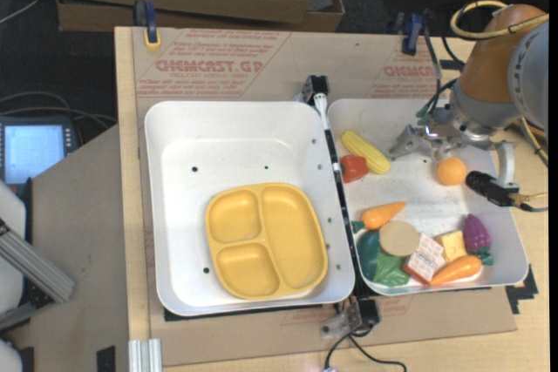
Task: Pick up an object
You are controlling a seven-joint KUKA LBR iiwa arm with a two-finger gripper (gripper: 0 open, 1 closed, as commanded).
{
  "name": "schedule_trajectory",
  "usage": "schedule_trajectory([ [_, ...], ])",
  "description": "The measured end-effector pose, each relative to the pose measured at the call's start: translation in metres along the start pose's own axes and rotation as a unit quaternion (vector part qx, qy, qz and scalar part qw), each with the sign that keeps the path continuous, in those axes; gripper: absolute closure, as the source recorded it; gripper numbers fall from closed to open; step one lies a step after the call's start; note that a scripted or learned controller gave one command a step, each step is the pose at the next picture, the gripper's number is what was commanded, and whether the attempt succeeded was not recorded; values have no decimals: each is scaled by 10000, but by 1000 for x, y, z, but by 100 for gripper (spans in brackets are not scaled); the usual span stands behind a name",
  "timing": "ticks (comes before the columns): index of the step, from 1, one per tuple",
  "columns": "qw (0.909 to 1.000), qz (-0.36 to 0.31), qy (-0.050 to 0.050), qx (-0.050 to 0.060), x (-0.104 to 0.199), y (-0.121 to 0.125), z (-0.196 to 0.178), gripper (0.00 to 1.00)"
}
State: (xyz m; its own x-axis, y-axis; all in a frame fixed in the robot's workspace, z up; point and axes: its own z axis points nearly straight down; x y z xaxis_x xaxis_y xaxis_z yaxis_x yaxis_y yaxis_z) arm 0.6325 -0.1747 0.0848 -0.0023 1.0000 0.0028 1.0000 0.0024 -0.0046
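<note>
Hovering over the right bin [514,261], the gripper [420,139] shows its 2 fingers spread with nothing between them; the orange ball [451,172] lies just beside, so I'd centre over it and descend straight before closing

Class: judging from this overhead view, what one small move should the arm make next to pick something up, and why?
Probably lower the gripper toward the yellow corn just to its left. It hovers over the right bin with nothing between its fingers, and the corn lies apart from the crowded pile.
</note>
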Motion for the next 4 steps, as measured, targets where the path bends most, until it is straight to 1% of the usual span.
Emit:
schedule_trajectory([
  [1, 10000, 37, -18, -14, -52, -53, -59, 0],
  [2, 10000, -8, 36, -8, -42, -83, 2, 0],
  [3, 10000, 8, -11, -34, -46, -83, -11, 100],
  [4, 10000, -23, -3, -34, 25, -62, -14, 100],
])
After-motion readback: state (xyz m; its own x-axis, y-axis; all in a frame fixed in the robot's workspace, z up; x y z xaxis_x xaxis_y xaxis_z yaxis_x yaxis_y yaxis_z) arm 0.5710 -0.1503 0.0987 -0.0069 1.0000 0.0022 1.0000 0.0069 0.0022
